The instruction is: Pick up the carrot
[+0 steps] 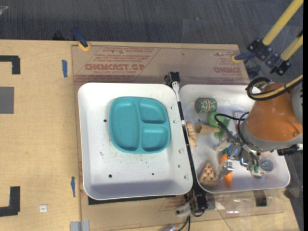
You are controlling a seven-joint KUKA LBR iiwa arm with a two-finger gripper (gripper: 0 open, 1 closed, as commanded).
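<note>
**Jaws down over the carrot, grasp unconfirmed**

The carrot [227,176] lies in the lower part of the right bin [281,179], at the lower right of the frame, just right of a pizza-slice toy [208,172]. The gripper [230,163] is low, directly above the carrot's upper end. Whether the jaws are clenched or released I cannot tell. This looks like the grasping step; next comes a firm closure, then a straight lift clear of nearby toys.

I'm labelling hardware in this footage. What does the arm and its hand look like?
The arm shows a wide orange band with grey beside it. Black cables loop around its wrist. The hand is a small metal assembly with blue and silver parts.
</note>
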